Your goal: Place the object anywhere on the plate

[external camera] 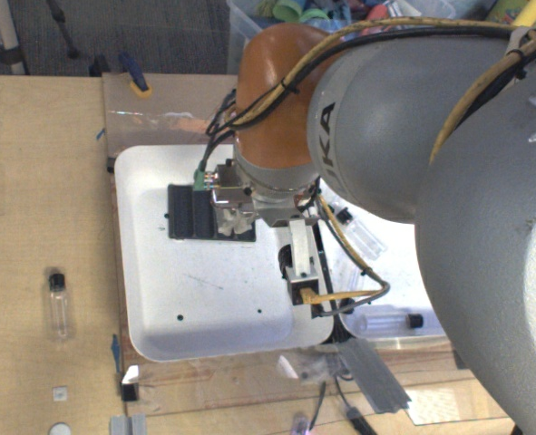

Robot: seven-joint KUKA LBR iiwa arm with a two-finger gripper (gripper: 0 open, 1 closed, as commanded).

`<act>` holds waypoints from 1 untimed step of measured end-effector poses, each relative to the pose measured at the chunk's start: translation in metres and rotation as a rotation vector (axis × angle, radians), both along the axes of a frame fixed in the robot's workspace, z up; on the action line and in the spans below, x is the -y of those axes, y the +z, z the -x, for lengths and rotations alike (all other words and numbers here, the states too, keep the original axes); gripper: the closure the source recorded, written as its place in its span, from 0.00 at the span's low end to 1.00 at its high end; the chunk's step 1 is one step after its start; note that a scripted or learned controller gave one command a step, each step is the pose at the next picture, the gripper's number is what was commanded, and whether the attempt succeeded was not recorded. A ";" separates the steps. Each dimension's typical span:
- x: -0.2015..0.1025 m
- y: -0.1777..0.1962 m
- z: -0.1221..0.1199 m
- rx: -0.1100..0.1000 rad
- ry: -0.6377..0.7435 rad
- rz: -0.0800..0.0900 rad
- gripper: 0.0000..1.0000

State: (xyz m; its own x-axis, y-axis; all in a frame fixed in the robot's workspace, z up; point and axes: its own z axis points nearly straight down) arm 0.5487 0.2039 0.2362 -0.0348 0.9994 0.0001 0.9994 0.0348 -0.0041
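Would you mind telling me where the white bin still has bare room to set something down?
The shallow white bin is bare across its front, from the black ridged block down to the near rim, and along its left wall. It is crowded at the back right, where the grey and orange arm overhangs; clear plastic vials lie beside the wrist there.

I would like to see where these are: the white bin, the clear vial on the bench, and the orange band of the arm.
white bin [204,333]: camera view, bare floor near its front rim.
clear vial [59,304]: camera view, middle of its glass body.
orange band [277,89]: camera view, its rounded top surface.
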 end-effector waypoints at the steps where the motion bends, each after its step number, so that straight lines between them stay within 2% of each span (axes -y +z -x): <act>1: -0.012 -0.088 0.068 -0.002 -0.578 0.003 1.00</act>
State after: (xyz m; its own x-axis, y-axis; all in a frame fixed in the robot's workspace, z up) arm 0.4808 0.2156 0.1481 0.5166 0.8562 -0.0031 0.8562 -0.5166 -0.0050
